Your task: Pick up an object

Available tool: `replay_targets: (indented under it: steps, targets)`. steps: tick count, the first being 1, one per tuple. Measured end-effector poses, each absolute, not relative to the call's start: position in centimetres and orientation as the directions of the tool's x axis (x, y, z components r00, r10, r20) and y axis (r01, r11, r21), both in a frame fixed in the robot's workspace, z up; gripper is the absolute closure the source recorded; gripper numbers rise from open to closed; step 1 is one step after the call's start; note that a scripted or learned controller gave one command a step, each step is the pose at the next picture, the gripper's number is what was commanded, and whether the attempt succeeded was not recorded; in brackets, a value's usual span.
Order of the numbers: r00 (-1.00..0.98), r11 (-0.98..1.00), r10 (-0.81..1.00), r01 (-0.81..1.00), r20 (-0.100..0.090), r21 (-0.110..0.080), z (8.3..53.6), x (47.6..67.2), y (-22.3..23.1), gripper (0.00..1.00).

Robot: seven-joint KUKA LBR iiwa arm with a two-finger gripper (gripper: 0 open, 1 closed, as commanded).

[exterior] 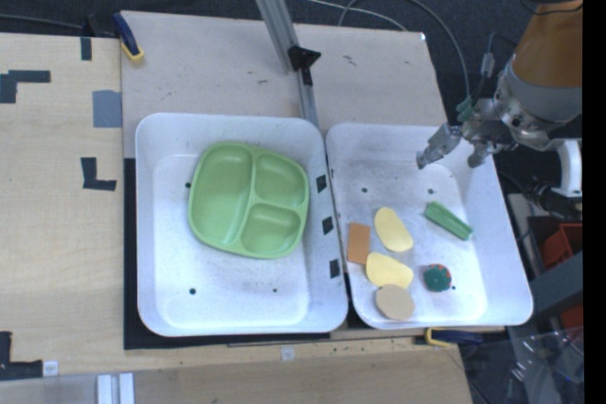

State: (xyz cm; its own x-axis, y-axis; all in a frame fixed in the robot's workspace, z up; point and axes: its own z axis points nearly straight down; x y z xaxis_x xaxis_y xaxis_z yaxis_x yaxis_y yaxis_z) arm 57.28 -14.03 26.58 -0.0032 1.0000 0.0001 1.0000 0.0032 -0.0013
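Two white bins sit side by side on the bench; left bin (156,232), right bin (492,270).

Left bin: one green divided plate (249,200), three compartments, lying flat near the bin's centre, slightly toward its far edge.

Right bin — six small objects, all in the near half:
- one green stick-shaped piece (447,220), long axis diagonal, running from far-left to near-right, near the bin's right edge;
- two yellow ovals: upper yellow oval (393,229), long axis also roughly far-left to near-right; lower yellow oval (389,271), long axis nearly parallel to the bin's near edge;
- one orange rectangular piece (358,243), long axis pointing from near edge to far edge, close to the bin's left edge;
- one tan round piece (395,302), just beside the lower yellow oval, close to the near edge;
- one dark green round piece with a red patch (436,278), between the stick and the near edge.

Claw (458,147) hangs over the far right part of the right bin, well apart from every object. Nothing sits between its fingers — fingers appear spread.
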Motion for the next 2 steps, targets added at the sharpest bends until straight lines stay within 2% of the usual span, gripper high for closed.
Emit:
replay_targets:
  steps: [1,2]
  targets:
    - [-0.003,0.003,1.0,1.0,0.0,-0.001,26.6,57.3,-14.0,0.0]
    - [-0.001,0.001,1.0,1.0,0.0,-0.008,20.4,57.1,-14.7,0.0]
